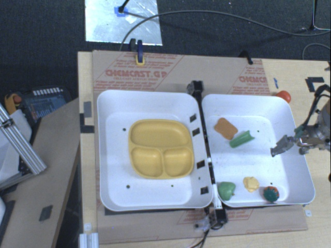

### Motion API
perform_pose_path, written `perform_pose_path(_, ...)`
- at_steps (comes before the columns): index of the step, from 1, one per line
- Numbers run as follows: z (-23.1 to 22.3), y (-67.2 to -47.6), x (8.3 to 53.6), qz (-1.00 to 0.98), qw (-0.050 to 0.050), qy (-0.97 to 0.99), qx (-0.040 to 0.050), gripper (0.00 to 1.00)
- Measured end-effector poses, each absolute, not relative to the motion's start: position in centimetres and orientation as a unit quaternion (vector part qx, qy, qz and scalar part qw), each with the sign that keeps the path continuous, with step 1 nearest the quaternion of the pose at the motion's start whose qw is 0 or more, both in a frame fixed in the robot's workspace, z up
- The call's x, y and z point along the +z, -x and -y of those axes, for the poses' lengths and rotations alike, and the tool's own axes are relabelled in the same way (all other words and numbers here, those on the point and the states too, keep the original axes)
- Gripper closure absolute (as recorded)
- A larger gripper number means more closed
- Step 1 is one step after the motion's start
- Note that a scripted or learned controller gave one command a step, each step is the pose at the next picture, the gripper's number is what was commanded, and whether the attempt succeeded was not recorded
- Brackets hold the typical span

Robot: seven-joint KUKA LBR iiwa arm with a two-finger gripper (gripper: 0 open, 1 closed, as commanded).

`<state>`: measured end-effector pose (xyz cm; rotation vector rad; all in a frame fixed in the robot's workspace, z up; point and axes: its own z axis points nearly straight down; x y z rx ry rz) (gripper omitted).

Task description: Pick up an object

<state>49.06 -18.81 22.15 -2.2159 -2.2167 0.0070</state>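
Gripper (279,148) hangs over the right bin (297,138); finger state unreadable. Nearest target: green piece (241,139), probably light, rigid, smooth plastic. Best grasped across its narrow middle.

Robotics lab: cabled bench (170,66), white bins (111,112).

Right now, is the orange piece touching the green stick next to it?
Cannot tell. The camera view shows the orange piece and green stick meeting corner to corner, no plain gap or contact visible.

bins (155,99): white plastic, smooth, slight gloss
tray (159,148) in left bin: yellow plastic, matt
surface (170,68): brown printed cardboard, matt
plate (124,14) behind surface: shiny metal
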Motion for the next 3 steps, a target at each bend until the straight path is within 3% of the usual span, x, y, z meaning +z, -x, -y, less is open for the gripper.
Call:
perform_pose_path(1,18.8,-49.3,22.6,0.708,-0.001,0.706,-0.0003,0.0)
perform_pose_path(3,18.2,-49.8,12.0,0.708,0.001,0.707,0.0003,0.0)
